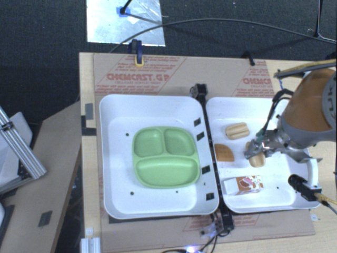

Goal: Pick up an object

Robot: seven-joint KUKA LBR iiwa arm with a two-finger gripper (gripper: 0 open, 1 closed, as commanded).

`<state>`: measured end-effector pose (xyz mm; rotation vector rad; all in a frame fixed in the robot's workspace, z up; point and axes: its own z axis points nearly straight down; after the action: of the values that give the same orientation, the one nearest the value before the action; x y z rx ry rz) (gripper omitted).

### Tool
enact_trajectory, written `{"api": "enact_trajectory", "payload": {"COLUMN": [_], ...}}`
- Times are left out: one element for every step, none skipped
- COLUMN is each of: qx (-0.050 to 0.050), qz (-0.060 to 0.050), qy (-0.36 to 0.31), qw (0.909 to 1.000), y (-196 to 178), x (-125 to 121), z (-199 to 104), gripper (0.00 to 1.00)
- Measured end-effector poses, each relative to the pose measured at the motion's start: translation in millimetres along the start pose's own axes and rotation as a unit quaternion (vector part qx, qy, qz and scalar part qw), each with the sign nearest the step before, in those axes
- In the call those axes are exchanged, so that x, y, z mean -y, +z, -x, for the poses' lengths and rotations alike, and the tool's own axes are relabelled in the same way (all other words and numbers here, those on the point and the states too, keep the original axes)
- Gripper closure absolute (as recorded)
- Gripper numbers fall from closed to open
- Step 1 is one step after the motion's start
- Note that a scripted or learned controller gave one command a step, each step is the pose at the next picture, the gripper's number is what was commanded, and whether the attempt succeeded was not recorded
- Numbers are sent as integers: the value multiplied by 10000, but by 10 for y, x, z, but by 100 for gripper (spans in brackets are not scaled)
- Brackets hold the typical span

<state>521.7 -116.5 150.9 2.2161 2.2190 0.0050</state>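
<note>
Plastic, metal and board under the camera

The two white bins (152, 199) look like smooth, faintly glossy plastic, and the green divided tray (166, 157) well left of the gripper (256, 151) has a matt plastic sheen. The gripper itself shows dull grey metal. Just beside it lie a bun-like piece (237, 130) with a soft matt crust and, below, a glossy printed packet (243, 184). The counter (174, 70) looks like flat printed cardboard.

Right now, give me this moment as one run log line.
arm: over right bin | gripper: low beside small tan piece | hot dog bun, packet: untouched | green tray: left bin
</note>
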Motion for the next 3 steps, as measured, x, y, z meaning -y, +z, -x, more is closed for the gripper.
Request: {"api": "enact_trajectory", "payload": {"qx": [-2, -2, -19], "qz": [10, -2, -16], "qy": [-17, -16, -47], "qw": [10000, 10000, 10000], "y": [-611, -933, -895], "x": [-9, -28, -181], "z": [-72, -69, -697], "gripper": [100, 100, 100]}}
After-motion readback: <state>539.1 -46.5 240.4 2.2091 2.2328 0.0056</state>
